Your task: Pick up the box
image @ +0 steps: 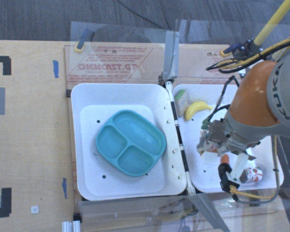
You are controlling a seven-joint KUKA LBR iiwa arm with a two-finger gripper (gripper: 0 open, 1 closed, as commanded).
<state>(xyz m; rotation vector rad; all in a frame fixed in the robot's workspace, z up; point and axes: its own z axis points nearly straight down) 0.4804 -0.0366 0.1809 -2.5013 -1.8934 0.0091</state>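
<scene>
Turquoise plate (pixel 131 142) smooth plastic (slight sheen); white bins (pixel 82 129) matt plastic; bench (pixel 29 129) pale wood.

A teal divided plate (pixel 131 142) is filling the middle of the left bin (pixel 84 100), leaving only a white margin around it open for passing. In the right bin (pixel 193 175), the arm (pixel 253 105) is hanging over the centre and blocking most of it from above. A banana (pixel 197 109) and a small green packet (pixel 181 98) are lying at the far left corner, and a red-and-white item (pixel 253 175) is crowding the near right.
</scene>
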